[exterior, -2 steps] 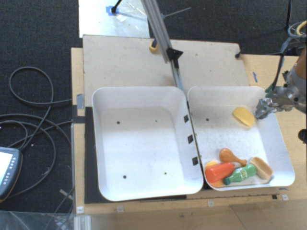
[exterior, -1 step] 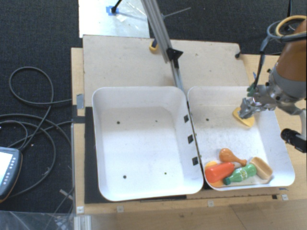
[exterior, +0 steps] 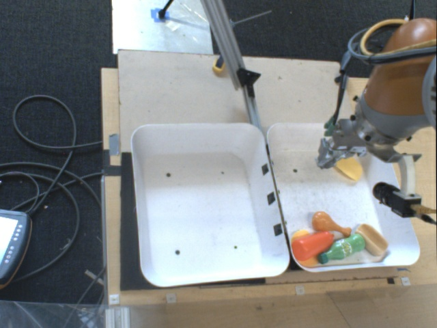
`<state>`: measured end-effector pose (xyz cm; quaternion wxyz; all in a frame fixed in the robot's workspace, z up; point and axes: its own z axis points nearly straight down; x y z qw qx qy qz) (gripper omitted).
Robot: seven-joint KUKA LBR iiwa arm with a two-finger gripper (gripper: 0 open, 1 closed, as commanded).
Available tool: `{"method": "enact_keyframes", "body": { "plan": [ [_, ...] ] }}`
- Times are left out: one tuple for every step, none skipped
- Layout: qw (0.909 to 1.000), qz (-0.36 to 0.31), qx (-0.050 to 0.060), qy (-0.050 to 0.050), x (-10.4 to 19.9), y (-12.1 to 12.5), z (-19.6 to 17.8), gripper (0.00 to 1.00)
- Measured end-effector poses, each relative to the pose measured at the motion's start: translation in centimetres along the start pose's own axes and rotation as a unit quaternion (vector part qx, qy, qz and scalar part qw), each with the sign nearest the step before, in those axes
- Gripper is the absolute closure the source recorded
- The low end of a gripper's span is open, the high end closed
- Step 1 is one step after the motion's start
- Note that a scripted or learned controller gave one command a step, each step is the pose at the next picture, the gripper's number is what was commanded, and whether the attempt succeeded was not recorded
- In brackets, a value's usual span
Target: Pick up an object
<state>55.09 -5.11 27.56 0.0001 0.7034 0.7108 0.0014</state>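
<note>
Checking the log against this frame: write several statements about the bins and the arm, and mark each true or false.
1. The gripper is over the right bin. True.
2. The green bottle lies in the left bin. False: it lies in the right bin, near its front edge.
3. A yellow piece lies right beside the gripper. True.
4. The orange carrot-like toy lies at the far edge of the right bin. False: it lies near the front edge, next to the green bottle.
</note>
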Motion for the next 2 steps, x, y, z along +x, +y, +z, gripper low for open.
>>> {"method": "enact_keyframes", "body": {
  "plan": [
    [1.0000, 0.000, 0.000, 0.000, 5.4, -0.8, -0.3, 1.00],
    [1.0000, 0.000, 0.001, 0.000, 11.0, -1.6, -0.2, 1.00]
  ]
}}
